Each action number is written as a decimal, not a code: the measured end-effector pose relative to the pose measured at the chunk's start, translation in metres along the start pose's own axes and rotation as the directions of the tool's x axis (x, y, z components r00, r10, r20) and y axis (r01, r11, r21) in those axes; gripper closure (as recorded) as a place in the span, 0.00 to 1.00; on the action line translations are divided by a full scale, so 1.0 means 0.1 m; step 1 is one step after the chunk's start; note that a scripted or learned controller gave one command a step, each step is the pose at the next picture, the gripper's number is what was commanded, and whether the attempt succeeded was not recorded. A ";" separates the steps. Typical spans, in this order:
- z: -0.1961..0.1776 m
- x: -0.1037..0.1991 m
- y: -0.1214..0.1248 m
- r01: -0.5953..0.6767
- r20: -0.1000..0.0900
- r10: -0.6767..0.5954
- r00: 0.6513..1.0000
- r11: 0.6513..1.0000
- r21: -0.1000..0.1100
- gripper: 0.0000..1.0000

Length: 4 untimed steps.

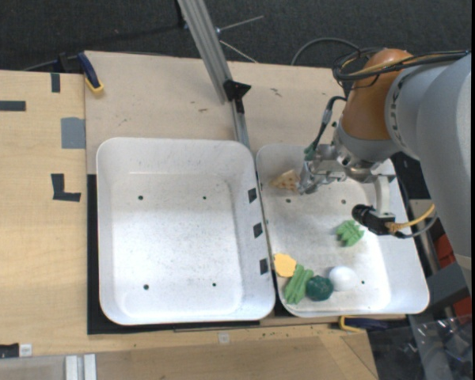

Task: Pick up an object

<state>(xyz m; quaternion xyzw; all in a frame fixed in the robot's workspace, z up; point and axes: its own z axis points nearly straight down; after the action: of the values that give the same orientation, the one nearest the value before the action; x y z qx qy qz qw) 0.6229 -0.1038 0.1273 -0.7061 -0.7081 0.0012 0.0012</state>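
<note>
Right, I have the gripper (307,182) low in the right bin (404,291), just beside the tan piece (285,181) near its far-left corner. I judge this the approach; next I must centre over that piece and close. Jaw state I cannot tell.

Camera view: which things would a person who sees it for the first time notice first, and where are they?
The large grey arm with its orange band reaches in from the right, its gripper low over the right bin beside a tan piece. Small green, yellow and white objects cluster at that bin's near edge.
</note>
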 end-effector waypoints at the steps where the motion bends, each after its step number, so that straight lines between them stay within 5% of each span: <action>1: -0.51 0.05 -0.08 -0.001 0.000 0.001 1.000 1.000 -0.007 1.00; 2: -0.85 0.06 -0.08 -0.001 0.000 0.001 1.000 1.000 -0.006 1.00; 4: -1.01 1.26 -0.20 0.005 -0.002 -0.005 1.000 1.000 -0.002 1.00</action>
<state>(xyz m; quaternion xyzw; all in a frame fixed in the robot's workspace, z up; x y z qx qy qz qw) 0.6028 0.0226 0.2288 -0.7042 -0.7100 -0.0002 0.0013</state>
